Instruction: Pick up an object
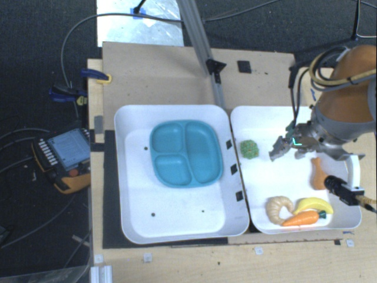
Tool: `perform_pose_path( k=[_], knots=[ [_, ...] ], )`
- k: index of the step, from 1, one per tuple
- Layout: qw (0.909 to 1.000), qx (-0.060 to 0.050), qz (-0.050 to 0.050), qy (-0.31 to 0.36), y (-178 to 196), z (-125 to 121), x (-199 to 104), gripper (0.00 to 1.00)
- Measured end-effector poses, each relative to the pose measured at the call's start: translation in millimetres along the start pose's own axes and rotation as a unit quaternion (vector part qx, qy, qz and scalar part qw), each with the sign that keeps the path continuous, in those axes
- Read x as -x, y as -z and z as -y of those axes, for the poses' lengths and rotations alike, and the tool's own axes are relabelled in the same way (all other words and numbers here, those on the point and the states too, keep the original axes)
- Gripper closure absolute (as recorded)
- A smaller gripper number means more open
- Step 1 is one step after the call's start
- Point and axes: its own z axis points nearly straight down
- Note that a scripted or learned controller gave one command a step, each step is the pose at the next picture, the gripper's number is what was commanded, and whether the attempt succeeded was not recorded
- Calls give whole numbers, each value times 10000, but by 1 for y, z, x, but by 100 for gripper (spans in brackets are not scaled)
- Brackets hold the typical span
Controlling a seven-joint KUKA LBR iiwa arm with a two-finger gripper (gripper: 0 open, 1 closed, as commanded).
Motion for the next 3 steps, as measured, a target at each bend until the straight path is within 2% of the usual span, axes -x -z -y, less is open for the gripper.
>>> perform_pose_path(
  k=[1,3],
  knots=[
    [10000,15,1,1,1,-1,0,0],
    [10000,-5,3,-17,-88,-7,10,0]
  ],
)
